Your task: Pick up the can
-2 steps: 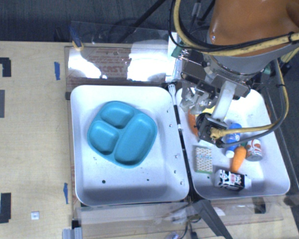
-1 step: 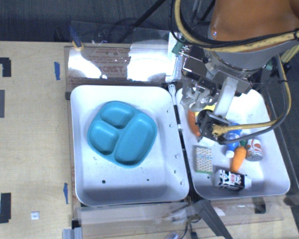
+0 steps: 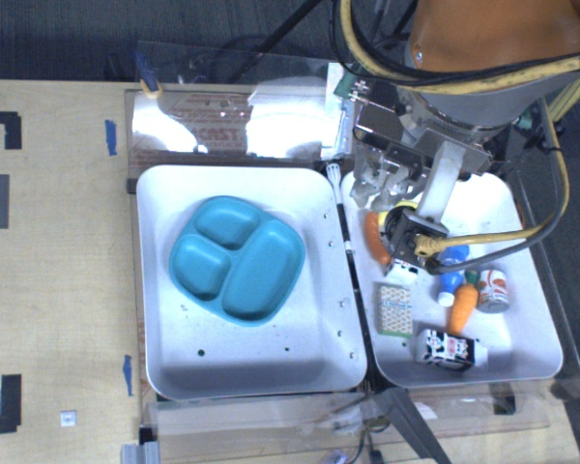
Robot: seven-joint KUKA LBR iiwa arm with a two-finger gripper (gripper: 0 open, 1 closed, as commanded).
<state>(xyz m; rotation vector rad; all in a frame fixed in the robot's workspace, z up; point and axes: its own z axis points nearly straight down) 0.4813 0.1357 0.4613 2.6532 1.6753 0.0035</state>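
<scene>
arm point(image 3: 483, 37): grey with orange band, comes in from view-right, hangs over the right bin's far half
left bin point(image 3: 164, 356): white, shallow, side by side with the right bin, rims touching along the right bin's view-left edge
right bin point(image 3: 536, 356): white, shallow, holds all the small items
blue plate point(image 3: 237, 257): three compartments, sits in the bin view-left of the right bin, well apart from the right bin's contents
gripper point(image 3: 375, 189): over the right bin's far view-left corner, nothing seen held; spread or pressed together, cannot tell
speckled packet point(image 3: 396, 309): flat, near the right bin's view-left wall, about mid-depth
black-and-white carton point(image 3: 449, 349): lying on its side by the right bin's near wall
orange piece point(image 3: 377, 242): elongated, by the right bin's view-left wall, just below the gripper
carrot point(image 3: 464, 309): green top, middle of the right bin, just beside the can
can point(image 3: 493, 290): red and white, in the right bin toward its view-right wall, well apart from the gripper
blue item point(image 3: 450, 280): small, centre of the right bin, next to the carrot top
</scene>
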